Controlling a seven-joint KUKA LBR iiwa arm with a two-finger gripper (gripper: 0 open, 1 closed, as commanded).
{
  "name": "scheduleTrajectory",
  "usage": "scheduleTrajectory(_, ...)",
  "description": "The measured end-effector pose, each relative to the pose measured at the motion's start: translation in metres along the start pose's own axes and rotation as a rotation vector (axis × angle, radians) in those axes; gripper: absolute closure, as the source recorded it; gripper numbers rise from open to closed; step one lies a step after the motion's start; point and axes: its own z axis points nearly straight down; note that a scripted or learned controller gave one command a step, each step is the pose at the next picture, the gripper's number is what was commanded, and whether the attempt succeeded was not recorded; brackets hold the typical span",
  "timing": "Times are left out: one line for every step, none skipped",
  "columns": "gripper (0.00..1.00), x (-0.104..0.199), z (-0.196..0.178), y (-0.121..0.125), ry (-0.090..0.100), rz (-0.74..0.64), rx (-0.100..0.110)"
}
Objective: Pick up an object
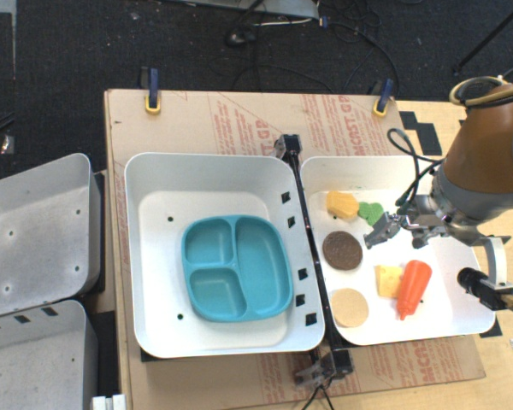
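— Nearest the camera, what hangs over the right bin?
— Orange-banded, the arm reaches in from the right, and its end effector hovers above the bin's upper middle with its two fingers spread fairly wide and nothing between them.
— What lies closest to it?
— A small green piece sits just beside the left fingertip, touching a yellow chunk to its left. Below these, near the bin's left wall, lies a dark brown round cookie.
— And lower down?
— An orange carrot lies tilted, its top under the end effector's right side, resting against a yellow block. A pale tan disc sits near the bin's lower left corner.
— What about the other bin?
— The left bin holds a teal divided tray with three compartments. Both bins rest side by side on the cardboard-covered surface.
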Motion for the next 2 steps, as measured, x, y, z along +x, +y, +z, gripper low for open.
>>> scheduleTrajectory(0.0,0.001,0.063,-0.004,0.001,0.002,0.003)
scheduleTrajectory(0.0,-0.002,0.103,-0.001,-0.008,0.003,-0.012)
